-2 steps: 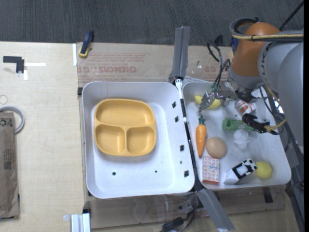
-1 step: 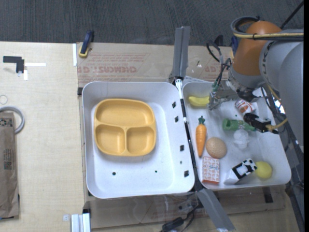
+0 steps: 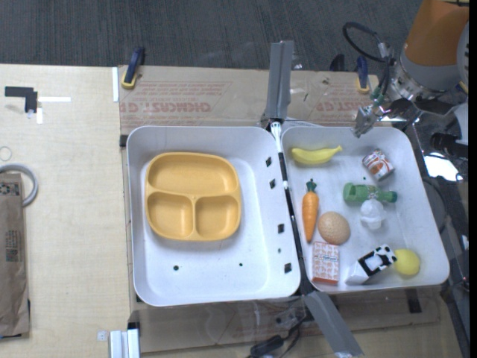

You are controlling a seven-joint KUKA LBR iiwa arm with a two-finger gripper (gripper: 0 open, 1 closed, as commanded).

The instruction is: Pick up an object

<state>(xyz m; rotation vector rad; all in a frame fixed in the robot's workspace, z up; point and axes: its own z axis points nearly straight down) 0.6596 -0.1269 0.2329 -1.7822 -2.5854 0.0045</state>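
Note:
The right bin [image 3: 425, 200] holds several objects: a banana [image 3: 316, 154], a small can [image 3: 378, 164], a green bottle [image 3: 368, 194] with a clear one just below it, a carrot [image 3: 310, 209], a brown egg-shaped thing [image 3: 334, 227], a red and white carton [image 3: 326, 263], a black and white box [image 3: 375, 262] and a lemon [image 3: 406, 262]. My gripper [image 3: 367, 118] hangs over the bin's far rim, above and left of the can. Nothing shows between its fingers.
The left bin [image 3: 141, 222] holds a yellow three-compartment plate [image 3: 193, 196]. A grey divider post [image 3: 279, 80] rises between the bins at the back. Cardboard lies behind both bins. A brown paper bag [image 3: 11, 252] sits at the far left.

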